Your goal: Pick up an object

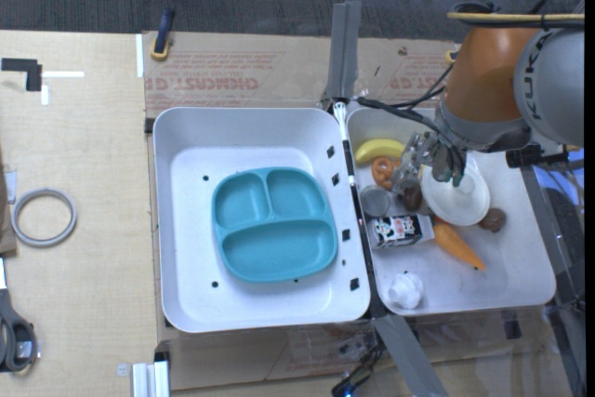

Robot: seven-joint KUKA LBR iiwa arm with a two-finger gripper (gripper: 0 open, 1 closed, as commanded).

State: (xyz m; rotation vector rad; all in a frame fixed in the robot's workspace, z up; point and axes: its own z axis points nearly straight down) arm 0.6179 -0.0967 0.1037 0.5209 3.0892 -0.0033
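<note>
My gripper hangs low over the left part of the right bin. It is just above an orange ring and a dark brown lump. A yellow banana lies just behind it. In front of it are a grey cup and a black-and-white carton. A white bowl sits under the wrist. An orange carrot, a small brown object and a white crumpled ball lie nearer the front.
The left bin holds a teal divided plate. A metal divider runs between the bins. On the wooden bench at the left lie a grey ring and scissors. Cables trail from the arm.
</note>
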